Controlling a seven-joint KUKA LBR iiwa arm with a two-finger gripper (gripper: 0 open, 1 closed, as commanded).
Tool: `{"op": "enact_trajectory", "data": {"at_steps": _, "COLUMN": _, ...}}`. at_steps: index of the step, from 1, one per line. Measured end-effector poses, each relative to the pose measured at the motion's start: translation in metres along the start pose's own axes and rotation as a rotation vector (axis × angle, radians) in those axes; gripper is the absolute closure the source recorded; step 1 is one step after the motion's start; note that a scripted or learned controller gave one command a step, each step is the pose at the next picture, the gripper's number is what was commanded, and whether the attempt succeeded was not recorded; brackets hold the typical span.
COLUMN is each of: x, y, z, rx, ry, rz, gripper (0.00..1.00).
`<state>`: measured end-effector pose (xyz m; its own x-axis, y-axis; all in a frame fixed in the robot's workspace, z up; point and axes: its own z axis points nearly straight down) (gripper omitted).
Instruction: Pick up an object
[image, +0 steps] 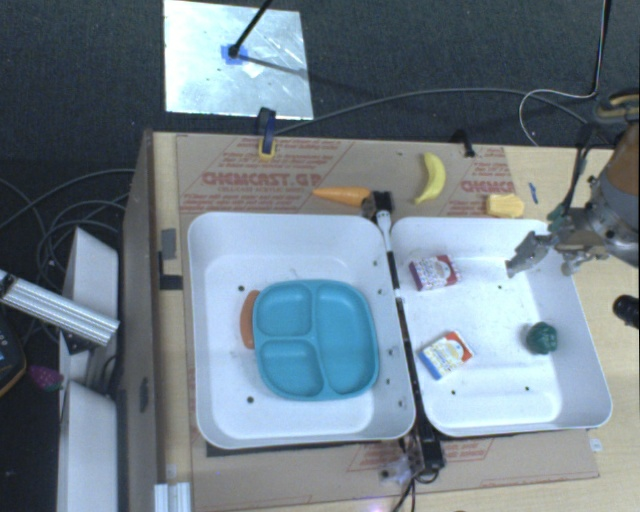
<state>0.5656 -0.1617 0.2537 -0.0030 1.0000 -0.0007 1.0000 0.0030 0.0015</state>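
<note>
In the right bin (560, 400) lie a red and white packet (432, 271), a white packet with blue and orange (446, 354) and a dark green ball (542, 338). My gripper (547, 262) hangs over the bin's far right corner, above and a little behind the ball. Its fingers are spread open with nothing between them. The arm comes in from the right edge.
The left bin (220, 260) holds a blue divided plate (315, 337) with a brown sausage-shaped piece (246, 317) at its left side. Behind the bins, on the cardboard, lie a banana (432, 178), a carrot (342, 196) and a yellow wedge (505, 206).
</note>
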Motion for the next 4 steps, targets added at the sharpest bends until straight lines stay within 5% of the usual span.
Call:
{"op": "enact_trajectory", "data": {"at_steps": 1, "x": 0.049, "y": 0.029, "z": 0.09, "rx": 0.002, "ry": 0.001, "rz": -0.001, "gripper": 0.0}}
{"op": "enact_trajectory", "data": {"at_steps": 2, "x": -0.01, "y": -0.064, "z": 0.158, "rx": 0.002, "ry": 0.0, "rz": 0.003, "gripper": 0.0}}
{"op": "enact_trajectory", "data": {"at_steps": 3, "x": 0.031, "y": -0.005, "z": 0.169, "rx": 0.0, "ry": 0.001, "rz": -0.001, "gripper": 0.0}}
{"op": "enact_trajectory", "data": {"at_steps": 4, "x": 0.0, "y": 0.077, "z": 0.169, "rx": -0.002, "ry": 0.0, "rz": -0.001, "gripper": 0.0}}
